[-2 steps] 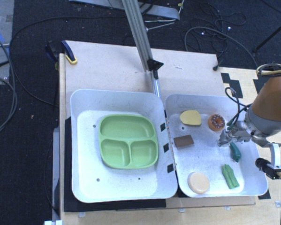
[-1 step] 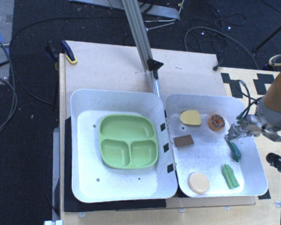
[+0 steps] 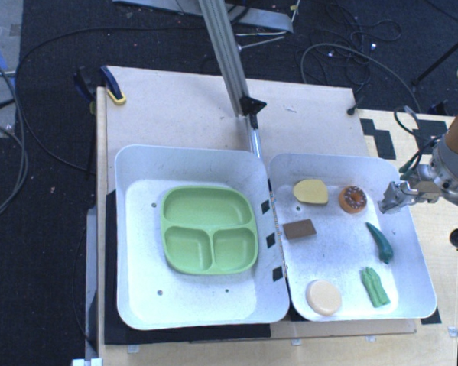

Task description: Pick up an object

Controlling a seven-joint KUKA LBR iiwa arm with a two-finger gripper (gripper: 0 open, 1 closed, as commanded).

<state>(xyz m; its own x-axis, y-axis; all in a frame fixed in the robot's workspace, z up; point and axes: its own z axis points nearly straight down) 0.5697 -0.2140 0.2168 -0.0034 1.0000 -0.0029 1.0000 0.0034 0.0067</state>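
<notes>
- Currently I read the gripper [image 3: 390, 199] at the right bin's [image 3: 421, 250] upper right edge, above the rim; whether it is open or closed I cannot tell, and nothing shows in its grasp.
- Right bin contents: yellow piece [image 3: 311, 192], sprinkled donut [image 3: 354, 199], brown block [image 3: 299, 229], dark green pepper [image 3: 380, 244], light green bean-like piece [image 3: 375, 287], cream round piece [image 3: 323, 297].
- Pepper lies nearest the gripper, just below it; long axis diagonal, upper left to lower right.
- Bean-like piece runs nearly parallel to the pepper, below it.
- Left bin [image 3: 134, 235] holds a green divided plate [image 3: 210, 230].
</notes>
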